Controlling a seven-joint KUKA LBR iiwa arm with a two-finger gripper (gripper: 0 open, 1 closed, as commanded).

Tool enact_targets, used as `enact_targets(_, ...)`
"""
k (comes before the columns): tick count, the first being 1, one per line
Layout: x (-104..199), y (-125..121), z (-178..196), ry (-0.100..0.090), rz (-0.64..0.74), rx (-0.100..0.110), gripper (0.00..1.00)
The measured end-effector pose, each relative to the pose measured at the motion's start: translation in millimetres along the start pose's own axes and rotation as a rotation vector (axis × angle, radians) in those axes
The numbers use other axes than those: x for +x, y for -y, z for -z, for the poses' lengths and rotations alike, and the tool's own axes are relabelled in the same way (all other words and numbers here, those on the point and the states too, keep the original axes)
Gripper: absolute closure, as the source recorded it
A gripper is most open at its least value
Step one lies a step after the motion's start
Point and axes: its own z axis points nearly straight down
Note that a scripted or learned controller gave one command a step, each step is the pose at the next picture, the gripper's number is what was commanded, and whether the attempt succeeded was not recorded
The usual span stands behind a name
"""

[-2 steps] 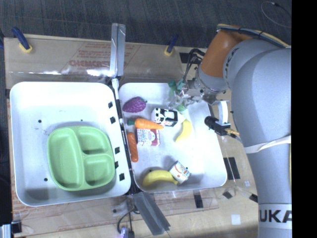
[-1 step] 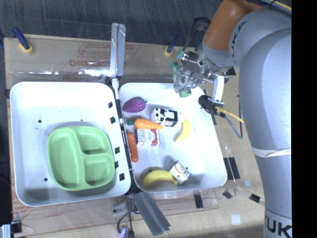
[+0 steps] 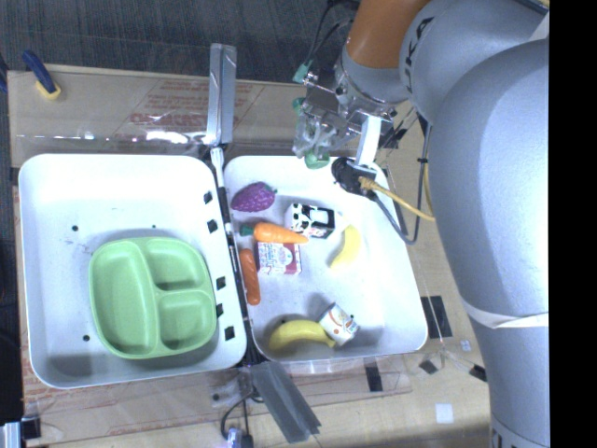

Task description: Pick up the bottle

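The grey KUKA arm [image 3: 485,157], with its orange band, reaches in from the right and ends over the back rim of the right bin [image 3: 396,297]. The left bin [image 3: 56,250] holds a pale green divided tray [image 3: 149,297]. The gripper [image 3: 317,143] hangs at the right bin's far edge, and directly under it is a clear, glassy shape with a small green end at the bottom, which looks like the bottle [image 3: 312,140]. It stands roughly upright against the bin's back wall, apart from the other items. It blurs into the mechanism around it, so I cannot tell whether the claw is spread or pinching it. On the right bin's floor lie a yellow banana [image 3: 297,333], a carrot [image 3: 278,234], a small pink-and-white carton [image 3: 280,259] touching the carrot, a purple bunch of grapes [image 3: 254,196], a smaller banana [image 3: 346,246], a black-and-white patterned piece [image 3: 311,218] and a little can [image 3: 339,324] beside the large banana.
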Motion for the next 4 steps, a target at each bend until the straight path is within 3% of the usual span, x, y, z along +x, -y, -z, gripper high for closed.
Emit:
enact_targets(1,2.0,1.0,6.6,0.003,0.009,0.008,1.0)
enact_targets(2,42.4,18.1,-50.8,0.002,-0.192,0.005,1.0)
enact_targets(3,76.2,30.2,-18.9,0.002,-0.5,0.001,1.0)
enact_targets(4,43.8,37.6,-55.8,0.003,-0.495,0.003,1.0)
